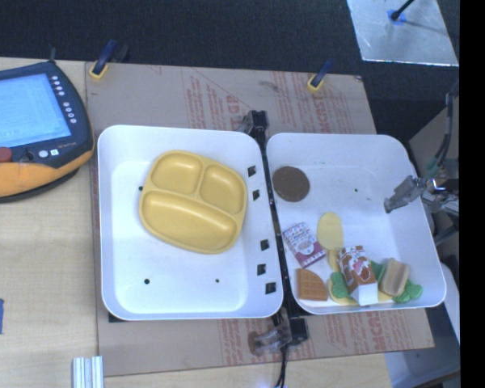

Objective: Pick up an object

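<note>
The right bin (347,153) holds several toy foods. A brown round cookie (291,183) lies near its left wall. Below it are a pale yellow spoon-shaped piece (330,230) and a pink and white packet (303,244). An orange waffle (311,284) sits at the front beside a pile of mixed pieces (374,279) with green, red and tan parts. My gripper (404,192) hangs at the bin's right rim, apart from all the items, with nothing seen in it.
The left bin (121,289) carries a yellow divided plate (194,200). A teach pendant (28,124) rests on the bench at far left. Black clips (259,124) join the bins along the middle seam.
</note>
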